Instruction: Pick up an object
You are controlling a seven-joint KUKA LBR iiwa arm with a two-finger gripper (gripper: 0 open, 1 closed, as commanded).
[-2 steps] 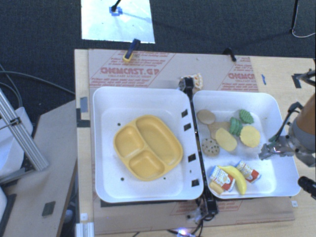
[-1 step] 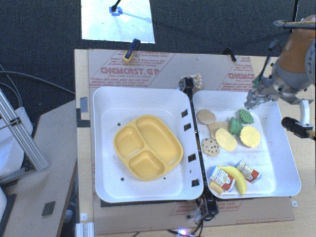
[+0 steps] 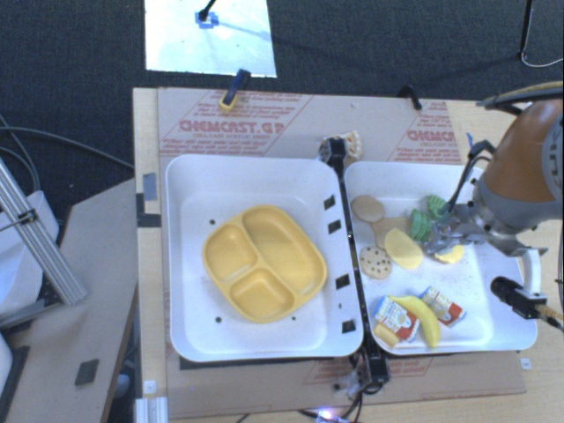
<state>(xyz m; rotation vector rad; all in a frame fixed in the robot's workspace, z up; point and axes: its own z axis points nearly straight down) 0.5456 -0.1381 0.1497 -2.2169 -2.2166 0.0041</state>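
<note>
Desk (image 3: 150, 263) is a light wood top with a printed cardboard sheet (image 3: 264, 122) laid over it, red lettering visible behind the bins. Floor is dark carpet; a pale square panel (image 3: 210, 23) lies on it beyond the desk, with a small blue piece on it. Aluminium frame strut (image 3: 35, 236) and cables at far left.

Left bin (image 3: 189, 192) holds a yellow three-compartment tray (image 3: 263, 263), sitting at a skew near the middle.

Right bin (image 3: 507, 329) holds the clutter: tan round piece (image 3: 367, 208) near the back left, chocolate-chip cookie (image 3: 375, 262) by the divider, yellow lemon-like piece (image 3: 404, 248), green item (image 3: 429, 217), banana (image 3: 421, 319) across a small red-and-white packet (image 3: 397, 322), second packet (image 3: 443, 307) just beside.

Gripper (image 3: 443, 241) is low in the right bin, between the green item and a small yellow piece (image 3: 451, 255). Cannot tell how far the fingers are spread or whether they have anything; too dark and cluttered there.
</note>
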